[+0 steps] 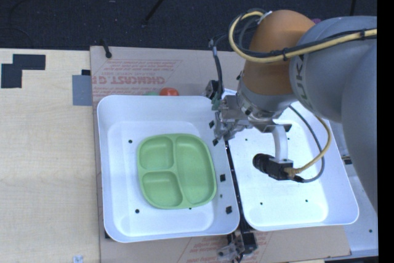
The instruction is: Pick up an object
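The end effector (223,126) hangs low over the seam where the two white bins meet, at the upper part of that seam, under the grey arm (332,71) with its orange band. Its tip is a dark cluster of metal parts seen from above, and whether it is spread or pressed together cannot be told; nothing can be made out between its tips.

Nearest to it, just to its left and a little toward the camera, lies the green plate (176,170), a shallow tray with three compartments, flat on the floor of the left bin (117,132). This looks the likeliest thing to pick up. Its long axis runs roughly from the far-left to the near-right, slightly tilted against the bin's walls, and its upper right corner is the part closest to the end effector. So any reach for it would have to go leftward and toward the camera, probably for the raised rim, since the flat middle offers little to pinch.

On the other side, a black fitting on a yellow cable (274,166) hangs over the right bin (308,206).

Farther off, beyond the left bin's far wall, a small red object (168,92) rests on the surface, partly hidden by the rim.
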You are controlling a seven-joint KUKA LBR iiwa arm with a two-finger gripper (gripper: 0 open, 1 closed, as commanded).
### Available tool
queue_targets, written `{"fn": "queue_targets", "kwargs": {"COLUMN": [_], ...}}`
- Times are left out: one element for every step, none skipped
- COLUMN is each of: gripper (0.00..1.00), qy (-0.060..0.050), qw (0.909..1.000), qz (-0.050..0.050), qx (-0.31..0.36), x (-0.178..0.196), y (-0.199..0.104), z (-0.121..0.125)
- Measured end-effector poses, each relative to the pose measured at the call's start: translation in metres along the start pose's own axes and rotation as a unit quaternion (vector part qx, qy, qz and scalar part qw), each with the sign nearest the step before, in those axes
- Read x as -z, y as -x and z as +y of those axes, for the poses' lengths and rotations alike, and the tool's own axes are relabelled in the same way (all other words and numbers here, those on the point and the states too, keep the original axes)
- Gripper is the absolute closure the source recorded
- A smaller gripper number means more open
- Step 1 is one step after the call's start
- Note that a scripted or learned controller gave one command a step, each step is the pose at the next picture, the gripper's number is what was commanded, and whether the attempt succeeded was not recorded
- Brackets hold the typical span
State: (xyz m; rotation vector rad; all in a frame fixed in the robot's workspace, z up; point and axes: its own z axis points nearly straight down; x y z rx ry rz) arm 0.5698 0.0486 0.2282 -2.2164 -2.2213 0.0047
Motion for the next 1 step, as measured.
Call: {"fn": "queue_targets", "kwargs": {"gripper": [1.00], "qy": [0.001], "qw": [1.0000], "qz": [0.001], "qx": [0.001], "x": [0.0056], "y": [-0.0606], "z": [0.0031]}}
